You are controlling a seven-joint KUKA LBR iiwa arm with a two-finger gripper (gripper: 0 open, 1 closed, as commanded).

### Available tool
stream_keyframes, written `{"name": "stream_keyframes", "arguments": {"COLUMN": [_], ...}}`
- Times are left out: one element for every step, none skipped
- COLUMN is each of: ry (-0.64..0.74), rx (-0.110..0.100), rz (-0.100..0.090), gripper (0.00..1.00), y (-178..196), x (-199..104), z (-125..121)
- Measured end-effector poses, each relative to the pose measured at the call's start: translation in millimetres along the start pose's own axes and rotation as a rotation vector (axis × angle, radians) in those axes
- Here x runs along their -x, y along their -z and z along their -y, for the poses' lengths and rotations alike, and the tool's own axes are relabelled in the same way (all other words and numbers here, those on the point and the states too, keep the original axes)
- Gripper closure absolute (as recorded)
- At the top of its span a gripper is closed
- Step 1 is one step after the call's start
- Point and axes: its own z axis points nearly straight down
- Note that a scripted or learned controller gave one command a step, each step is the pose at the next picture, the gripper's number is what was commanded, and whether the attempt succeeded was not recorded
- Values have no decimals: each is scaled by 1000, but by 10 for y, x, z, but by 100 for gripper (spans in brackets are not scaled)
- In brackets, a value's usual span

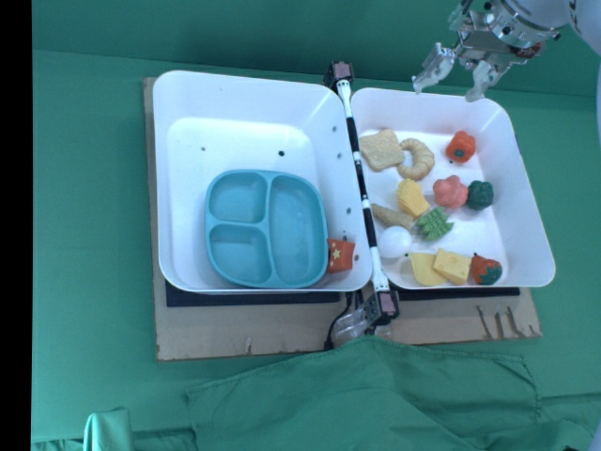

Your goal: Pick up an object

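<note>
- Green cloth (84,205) covers the bench around us, with a sheet of brown cardboard (235,332) under two white bins.
- We see the gripper (455,75) hanging above the far rim of the right bin (526,224), its two fingers (429,71) spread apart with nothing between them.
- Just below it in that bin sits an orange pepper toy (460,146), clear of the gripper.
- Moving outward, we find a ring-shaped pastry (416,158) touching a slice of toast (380,149) near the far-left part of the bin.
- At the middle lie a pink piece (450,192) just beside a green broccoli (480,194), a yellow wedge (410,197) and a small green ridged piece (433,224).
- Toward the near side we see a white egg (393,242), a tan piece (389,216), two yellow cheese blocks (441,267) and a red and green piece (485,270) in the corner.
- A black-and-white striped bar (360,172) runs between the two bins.
- In the left bin (188,111) we see a blue divided tray (266,228), with a small red box (340,255) just beside its near-right corner.
- A fold of green fabric (376,397) lies at the near edge.
</note>
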Motion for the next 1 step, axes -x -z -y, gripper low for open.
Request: {"name": "stream_keyframes", "arguments": {"ry": [0], "rx": [0], "rz": [0], "gripper": [0], "y": [0], "x": [0], "z": [0]}}
